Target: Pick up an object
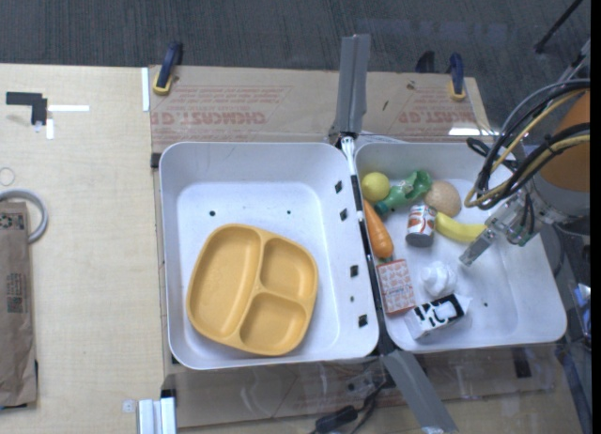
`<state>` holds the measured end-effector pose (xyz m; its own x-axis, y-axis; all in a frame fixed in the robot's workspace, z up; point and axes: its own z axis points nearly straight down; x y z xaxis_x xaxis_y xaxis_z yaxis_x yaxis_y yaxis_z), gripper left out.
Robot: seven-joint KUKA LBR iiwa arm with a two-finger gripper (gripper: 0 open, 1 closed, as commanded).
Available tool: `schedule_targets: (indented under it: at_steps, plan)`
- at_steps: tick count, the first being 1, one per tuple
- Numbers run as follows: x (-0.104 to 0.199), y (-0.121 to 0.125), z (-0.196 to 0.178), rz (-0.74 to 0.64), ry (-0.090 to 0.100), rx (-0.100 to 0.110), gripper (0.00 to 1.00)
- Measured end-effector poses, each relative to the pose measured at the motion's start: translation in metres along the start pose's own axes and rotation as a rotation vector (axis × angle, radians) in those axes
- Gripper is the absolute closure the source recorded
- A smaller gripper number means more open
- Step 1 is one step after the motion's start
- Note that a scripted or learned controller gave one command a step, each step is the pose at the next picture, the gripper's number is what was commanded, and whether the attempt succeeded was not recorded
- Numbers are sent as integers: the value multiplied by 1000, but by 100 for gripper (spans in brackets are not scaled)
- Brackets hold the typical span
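Note:
The right bin [526, 315] holds several items: a yellow lemon [376, 185], a green toy [409, 188], a tan potato [443, 199], a banana [458, 228], a small can [421, 224], an orange carrot [377, 230], a pink box [395, 286], a white crumpled piece [437, 279] and a black-and-white box [439, 315]. My gripper [470, 253] reaches in from the right, tilted down to the left. Its tip hangs just below the banana and right of the white piece. Nothing is seen held in it.
The left bin [188, 178] holds a yellow divided plate [254, 288]. A grey divider bar [353, 85] rises between the bins. Cables [512, 155] loop above the wrist at the right. A brown paper bag [14, 301] lies on the bench at far left.

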<state>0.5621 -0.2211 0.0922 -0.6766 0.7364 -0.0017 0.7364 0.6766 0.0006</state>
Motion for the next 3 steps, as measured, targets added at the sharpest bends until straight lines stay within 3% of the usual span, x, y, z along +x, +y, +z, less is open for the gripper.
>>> schedule_targets:
  at_steps: [1,2,3]
  plan:
    - [-1,0,-10,1,-3,-2,100]
    - [8,121,-27,559,-1,1,100]
    - [116,97,-99,659,1,4,100]
